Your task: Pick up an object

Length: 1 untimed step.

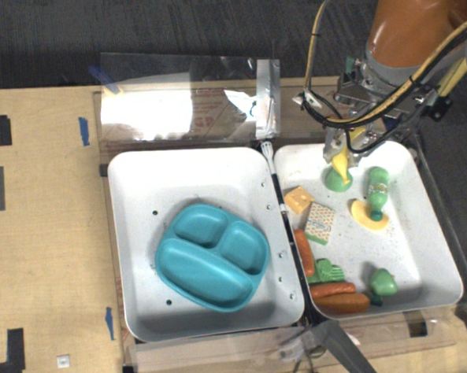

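We've got the gripper [340, 153] at the right bin's [435, 232] 12 o'clock, right over a yellow-and-green toy [338, 174] so it can grab; jaw state, we can't tell.

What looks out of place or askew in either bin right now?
Nothing looks spilled or broken. The teal three-compartment plastic plate sits skewed in the left white bin, rotated off the bin's edges. In the right white bin, the small toy foods crowd the left wall, an orange carrot and red sausage among them.

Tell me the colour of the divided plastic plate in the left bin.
Teal, camera view.
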Each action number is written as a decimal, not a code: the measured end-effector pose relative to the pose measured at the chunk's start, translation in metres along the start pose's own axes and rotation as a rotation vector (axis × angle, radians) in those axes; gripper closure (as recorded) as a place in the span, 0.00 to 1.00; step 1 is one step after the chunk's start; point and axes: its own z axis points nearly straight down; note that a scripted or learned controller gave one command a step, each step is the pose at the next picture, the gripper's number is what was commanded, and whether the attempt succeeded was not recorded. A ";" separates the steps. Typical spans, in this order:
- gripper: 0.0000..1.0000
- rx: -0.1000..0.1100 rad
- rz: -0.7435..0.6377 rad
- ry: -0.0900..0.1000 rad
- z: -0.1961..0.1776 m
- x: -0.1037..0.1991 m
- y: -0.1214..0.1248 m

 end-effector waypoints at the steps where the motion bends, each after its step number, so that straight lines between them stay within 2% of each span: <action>1: 1.00 -0.001 0.112 -0.001 -0.009 -0.051 0.013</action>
